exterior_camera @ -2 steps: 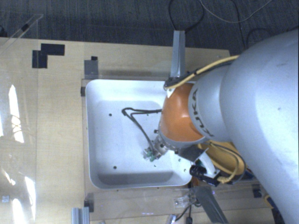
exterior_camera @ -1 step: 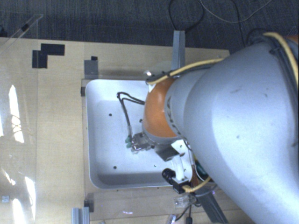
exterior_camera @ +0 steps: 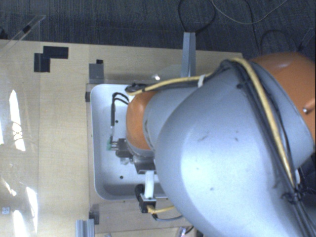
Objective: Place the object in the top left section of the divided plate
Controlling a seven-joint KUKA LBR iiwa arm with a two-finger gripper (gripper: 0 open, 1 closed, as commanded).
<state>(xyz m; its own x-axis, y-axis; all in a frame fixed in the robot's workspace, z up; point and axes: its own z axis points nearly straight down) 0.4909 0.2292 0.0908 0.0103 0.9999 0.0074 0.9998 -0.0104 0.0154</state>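
On the far left I see the light wooden bench (exterior_camera: 59, 147), with bright shiny patches of light on it. Near its top left there is a black mark (exterior_camera: 49, 57) shaped like a bent corner. A little to the right sits a small grey bracket (exterior_camera: 96, 72) at the corner of the white bin (exterior_camera: 101, 177).

The white bin has a rounded rim, and I can see its left side and some of its bare floor. A thin black wire (exterior_camera: 114, 107) runs down inside it. Next to that wire is the orange band (exterior_camera: 136, 122) of the arm, low over the bin. Just below the band are some small grey metal parts, and that is where the gripper (exterior_camera: 127, 153) is. I cannot tell if the gripper is open or shut, or if it has anything in it. I also cannot tell where the object is, or the divided plate. The arm covers that part of the bin.

A yellow cable (exterior_camera: 173, 82) runs along the top of the arm. A grey post (exterior_camera: 189, 53) stands up behind the bin. The big grey arm (exterior_camera: 222, 157) takes up the right half. Black cords (exterior_camera: 197, 14) loop on the dark floor at the top.
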